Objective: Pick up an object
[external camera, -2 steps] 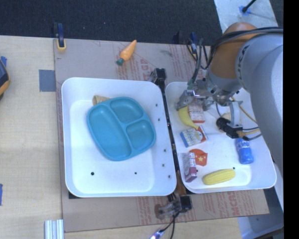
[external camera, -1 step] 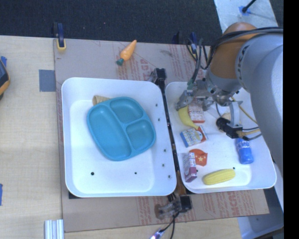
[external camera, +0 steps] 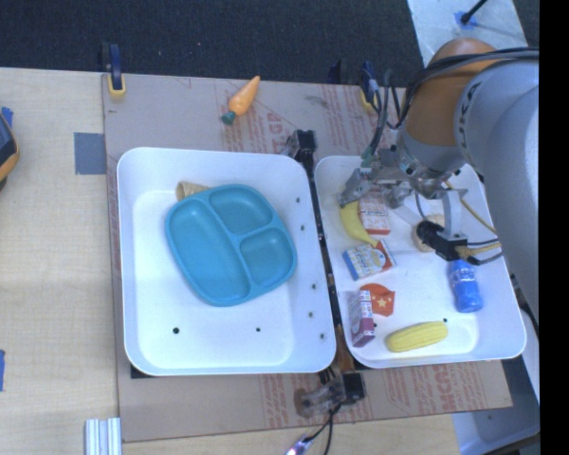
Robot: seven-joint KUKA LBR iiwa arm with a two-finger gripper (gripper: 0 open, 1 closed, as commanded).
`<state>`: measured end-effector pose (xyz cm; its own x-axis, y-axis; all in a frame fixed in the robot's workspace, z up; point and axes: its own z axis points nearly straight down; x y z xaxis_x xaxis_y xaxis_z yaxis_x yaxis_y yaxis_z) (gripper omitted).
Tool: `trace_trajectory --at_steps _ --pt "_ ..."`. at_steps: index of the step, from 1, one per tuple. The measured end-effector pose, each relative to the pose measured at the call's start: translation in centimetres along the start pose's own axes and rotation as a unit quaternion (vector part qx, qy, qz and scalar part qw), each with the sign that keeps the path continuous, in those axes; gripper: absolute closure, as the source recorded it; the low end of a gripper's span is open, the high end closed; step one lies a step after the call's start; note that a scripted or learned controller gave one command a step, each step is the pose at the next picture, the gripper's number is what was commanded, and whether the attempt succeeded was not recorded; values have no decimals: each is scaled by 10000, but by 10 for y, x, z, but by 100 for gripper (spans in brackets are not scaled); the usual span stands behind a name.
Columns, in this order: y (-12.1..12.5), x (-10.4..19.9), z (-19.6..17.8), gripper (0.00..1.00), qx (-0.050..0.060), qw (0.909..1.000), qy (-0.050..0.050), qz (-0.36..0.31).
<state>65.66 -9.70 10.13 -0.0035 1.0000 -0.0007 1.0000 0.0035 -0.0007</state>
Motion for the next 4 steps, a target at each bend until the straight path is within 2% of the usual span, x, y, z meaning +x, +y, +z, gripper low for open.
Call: trace_trajectory --at_steps 1,2,3,4 --pt "-26 1 10 0 19 10000 -2 -6" --pt "0 4 9 0 5 10000 3 -1" --pt "0 3 -2 0 -2 10000 1 3" --pt "-73 -1 -2 0 19 10000 0 -5"
